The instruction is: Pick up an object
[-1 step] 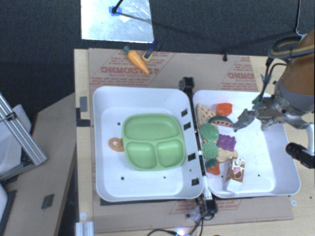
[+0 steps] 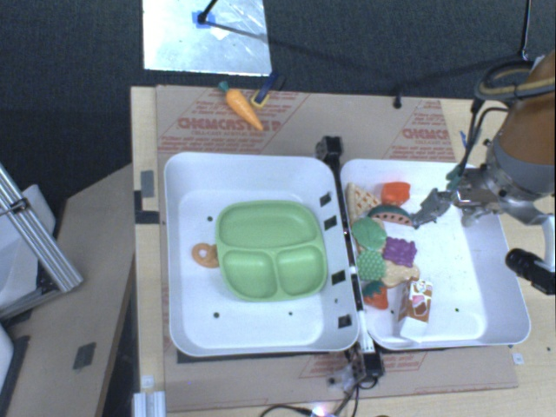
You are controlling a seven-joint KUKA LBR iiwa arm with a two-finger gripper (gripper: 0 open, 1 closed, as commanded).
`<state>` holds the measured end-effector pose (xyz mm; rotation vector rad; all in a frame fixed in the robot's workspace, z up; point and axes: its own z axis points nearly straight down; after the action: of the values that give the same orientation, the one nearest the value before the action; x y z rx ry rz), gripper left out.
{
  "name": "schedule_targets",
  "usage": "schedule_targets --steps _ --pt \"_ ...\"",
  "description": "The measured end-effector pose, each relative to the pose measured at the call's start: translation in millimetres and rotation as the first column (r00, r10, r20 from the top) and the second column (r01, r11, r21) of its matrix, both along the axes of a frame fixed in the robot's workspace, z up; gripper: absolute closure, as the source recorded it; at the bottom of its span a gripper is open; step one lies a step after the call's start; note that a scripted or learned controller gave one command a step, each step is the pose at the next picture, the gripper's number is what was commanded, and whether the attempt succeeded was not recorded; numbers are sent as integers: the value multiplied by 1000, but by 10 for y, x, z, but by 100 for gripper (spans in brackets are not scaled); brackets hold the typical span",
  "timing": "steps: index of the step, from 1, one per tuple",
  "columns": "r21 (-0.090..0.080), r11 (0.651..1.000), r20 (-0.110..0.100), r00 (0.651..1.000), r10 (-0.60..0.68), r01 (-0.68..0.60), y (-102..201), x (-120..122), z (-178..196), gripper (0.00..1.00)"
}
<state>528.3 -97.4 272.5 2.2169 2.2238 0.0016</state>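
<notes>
Two shallow white bins sit side by side on bench (image 2: 408,115), left bin (image 2: 187,259) and right bin (image 2: 486,276), w/ black clips along their shared wall. Arm (image 2: 526,137), grey w/ orange band, enters from right and hangs over right bin's upper half. Gripper (image 2: 430,208) points left, just beside the toy pile; whether jaws are spread or pressed together cannot be told from this angle, and nothing is seen between them.

Left bin holds green divided plate (image 2: 265,250), 3 compartments, flat on floor approx. centre. Small pretzel (image 2: 205,254) lies just beside plate's left edge, apart from it.

Right bin: toys bunched against left wall. Top to bottom: orange-red block (image 2: 396,192), pizza slice (image 2: 360,202), watermelon slice (image 2: 391,214) nearest the gripper, green round item (image 2: 368,233), purple grapes (image 2: 400,251), tan cookie-like piece (image 2: 398,274). Small carton (image 2: 417,302), white w/ red-brown print, lies near bin's lower edge, slightly apart from the bunch.

Outside bins: silver sheet (image 2: 208,24) beyond bench's far edge; toy carrot (image 2: 243,109) on bench behind left bin.
</notes>
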Motion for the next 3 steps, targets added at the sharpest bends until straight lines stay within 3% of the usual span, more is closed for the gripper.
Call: schedule_targets --steps 3 --pt "1 1000 0 1000 -3 3 47 -109 -1806 0"
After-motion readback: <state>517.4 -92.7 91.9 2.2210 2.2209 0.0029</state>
